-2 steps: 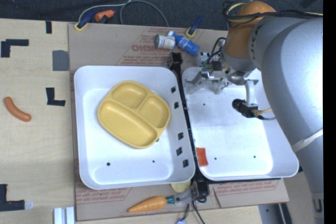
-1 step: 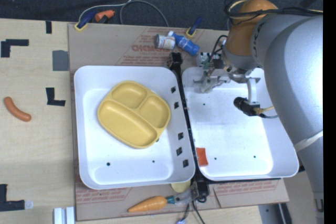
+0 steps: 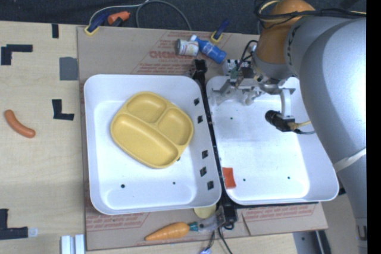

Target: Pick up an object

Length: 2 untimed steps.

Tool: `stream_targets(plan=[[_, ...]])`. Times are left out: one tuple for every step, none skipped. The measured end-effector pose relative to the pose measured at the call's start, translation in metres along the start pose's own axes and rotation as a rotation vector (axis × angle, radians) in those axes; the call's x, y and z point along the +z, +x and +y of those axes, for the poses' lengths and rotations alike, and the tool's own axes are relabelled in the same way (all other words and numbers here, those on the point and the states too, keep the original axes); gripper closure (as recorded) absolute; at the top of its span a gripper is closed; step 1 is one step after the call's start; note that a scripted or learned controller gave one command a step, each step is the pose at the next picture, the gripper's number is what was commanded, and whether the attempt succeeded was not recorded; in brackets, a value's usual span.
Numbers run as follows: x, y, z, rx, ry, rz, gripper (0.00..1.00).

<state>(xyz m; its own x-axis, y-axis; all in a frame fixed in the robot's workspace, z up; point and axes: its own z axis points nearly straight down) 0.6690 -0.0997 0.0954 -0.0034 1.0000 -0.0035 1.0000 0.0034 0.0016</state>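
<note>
Yellow divided plate (image 3: 152, 128) lies flat in middle of left bin (image 3: 95, 89), only graspable object inside either bin. Plate long axis runs diagonal, upper-left to lower-right. Jaws (image 3: 241, 91) sit over back edge of right bin (image 3: 324, 178), near divider between bins. Plate lies left of jaws and toward front, well apart, across divider. Jaws state: cannot tell, hidden by wrist hardware. Nothing visible between them. Likely next: cross divider to left.
</note>
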Motion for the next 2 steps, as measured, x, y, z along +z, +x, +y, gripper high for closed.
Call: stream_targets(plan=[[0.011, 0.005, -0.001, 0.003, 0.001, 0.001, 0.0], [-0.093, 0.057, -0.041, -0.001, 0.002, 0.005, 0.0]])
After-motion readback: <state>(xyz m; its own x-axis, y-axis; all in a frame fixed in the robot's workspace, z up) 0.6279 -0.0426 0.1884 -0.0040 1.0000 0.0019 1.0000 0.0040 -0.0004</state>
